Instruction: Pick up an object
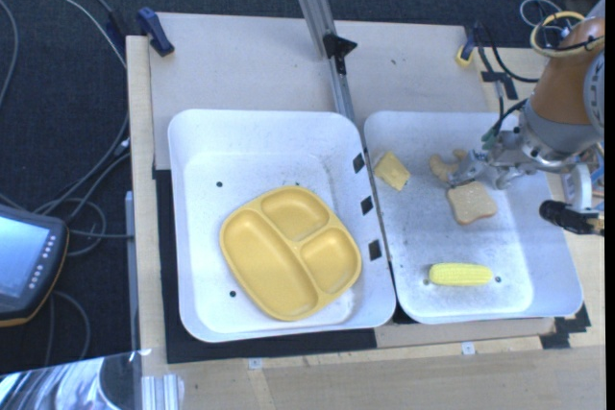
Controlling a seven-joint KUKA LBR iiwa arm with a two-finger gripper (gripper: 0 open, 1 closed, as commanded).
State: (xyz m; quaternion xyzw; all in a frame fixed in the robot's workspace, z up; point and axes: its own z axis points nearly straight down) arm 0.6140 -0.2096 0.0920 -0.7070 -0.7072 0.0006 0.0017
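Now, hovering gripper at twelve o'clock of toast slice, finger state impossible to tell. Likely light, stiff, crumbly; best pinched across flat edges.

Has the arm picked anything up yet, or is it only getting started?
Nothing looks lifted yet. The gripper is low in the right bin, just above the bread slice. The corn cob and yellow wedge lie there too. The grasp and lift are left. The yellow tray sits in the left bin.
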